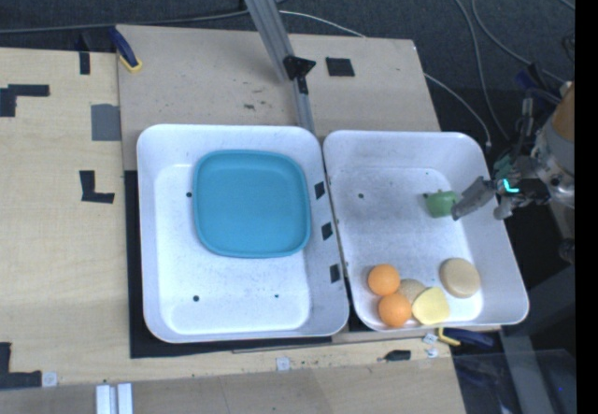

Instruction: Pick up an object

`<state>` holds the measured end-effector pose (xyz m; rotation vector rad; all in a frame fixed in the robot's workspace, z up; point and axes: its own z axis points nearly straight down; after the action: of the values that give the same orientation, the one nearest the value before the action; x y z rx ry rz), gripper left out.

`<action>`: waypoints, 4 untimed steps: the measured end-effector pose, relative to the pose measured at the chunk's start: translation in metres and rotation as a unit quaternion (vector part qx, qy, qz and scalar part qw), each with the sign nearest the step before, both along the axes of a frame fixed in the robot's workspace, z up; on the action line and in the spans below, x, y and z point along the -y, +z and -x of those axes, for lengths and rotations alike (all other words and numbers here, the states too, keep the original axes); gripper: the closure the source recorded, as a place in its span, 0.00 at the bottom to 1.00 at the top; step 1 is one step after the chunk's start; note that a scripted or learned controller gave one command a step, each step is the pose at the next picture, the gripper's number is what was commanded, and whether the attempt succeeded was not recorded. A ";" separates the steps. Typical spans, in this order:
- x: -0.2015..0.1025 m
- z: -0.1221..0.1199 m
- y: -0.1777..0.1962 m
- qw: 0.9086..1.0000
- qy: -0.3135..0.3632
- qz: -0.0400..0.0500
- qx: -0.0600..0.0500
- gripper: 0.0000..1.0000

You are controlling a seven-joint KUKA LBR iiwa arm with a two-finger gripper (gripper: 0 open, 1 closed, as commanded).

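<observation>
Count: 1 blue plate [250,203] in left bin [159,244]. Right bin [374,160]: 2 orange balls [383,279], 1 yellow piece [431,306], 1 beige piece [460,277], another pale piece partly hidden between them, 1 green object [437,204]. Gripper [478,196] at frame right, over right bin's right rim. Green object touches its dark finger tip, left side. Fingers open or closed: cannot tell.

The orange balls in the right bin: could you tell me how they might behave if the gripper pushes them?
The two orange balls look round, so they would probably roll. They sit against a yellow piece and a beige one, which may block them. They seem smooth, perhaps slippery.
</observation>
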<state>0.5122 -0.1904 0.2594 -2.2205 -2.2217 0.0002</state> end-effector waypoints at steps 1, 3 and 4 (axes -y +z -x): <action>0.000 0.000 0.000 1.000 0.000 0.000 0.000 0.00; 0.001 -0.014 -0.099 1.000 0.000 0.000 -0.002 0.00; 0.007 -0.005 -0.151 1.000 0.000 -0.001 -0.003 0.00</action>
<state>0.5170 -0.1974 0.1081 -2.2186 -2.2176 0.0045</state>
